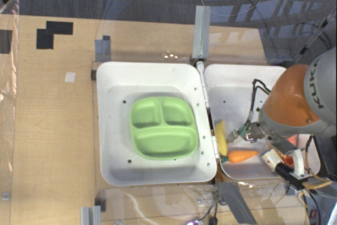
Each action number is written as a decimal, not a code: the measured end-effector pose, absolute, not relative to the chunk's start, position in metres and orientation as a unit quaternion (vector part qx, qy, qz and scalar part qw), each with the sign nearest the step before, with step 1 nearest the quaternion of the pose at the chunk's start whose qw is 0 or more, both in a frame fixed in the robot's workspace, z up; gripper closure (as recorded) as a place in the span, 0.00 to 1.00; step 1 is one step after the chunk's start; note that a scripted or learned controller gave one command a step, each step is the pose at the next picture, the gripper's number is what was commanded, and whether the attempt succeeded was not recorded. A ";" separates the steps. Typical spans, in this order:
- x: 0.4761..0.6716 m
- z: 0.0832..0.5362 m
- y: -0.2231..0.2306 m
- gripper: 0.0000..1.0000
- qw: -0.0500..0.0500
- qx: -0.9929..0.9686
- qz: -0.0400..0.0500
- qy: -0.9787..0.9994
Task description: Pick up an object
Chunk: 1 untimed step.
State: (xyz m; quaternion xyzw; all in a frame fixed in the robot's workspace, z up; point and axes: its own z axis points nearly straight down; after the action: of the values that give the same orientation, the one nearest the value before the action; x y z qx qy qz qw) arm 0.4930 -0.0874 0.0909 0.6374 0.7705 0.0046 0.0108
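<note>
Setup: you have two white bins side by side on the wooden bench (52, 129), touching along their shared inner walls.

Left bin (105, 113): one green divided plate (163, 126) lies flat, about centred, a little toward the front edge. It has two small compartments on the far side and one long compartment on the near side. You see nothing lying in any of them.

Right bin (231, 81): a yellow elongated piece (221, 137) lies along the left wall, toward the front-left corner, its long axis running front to back. An orange carrot (243, 156) lies just beside it near the front edge, long axis running left to right, its thicker end toward the yellow piece. The two look close to touching at the yellow piece's near end, but you cannot tell for certain.

Arm (289, 103): it reaches in from the right, and its orange band covers much of the right half of the right bin.

Gripper (248, 133): it sits low over the right bin's floor, right of the yellow piece and just on the far side of the carrot. You cannot tell whether it is wide or narrow; the wrist hides that part. Nothing is visibly held. Both the carrot and the yellow piece rest on the bin floor.

Bench, far-left corner: black flat patches (52, 33) lie well apart from both bins.
</note>
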 end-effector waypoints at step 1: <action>0.572 0.090 -0.100 0.00 0.007 0.651 0.005 0.759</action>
State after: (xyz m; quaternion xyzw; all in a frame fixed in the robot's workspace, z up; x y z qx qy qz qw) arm 0.5721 -0.0999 0.0899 0.6507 0.7593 0.0047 0.0069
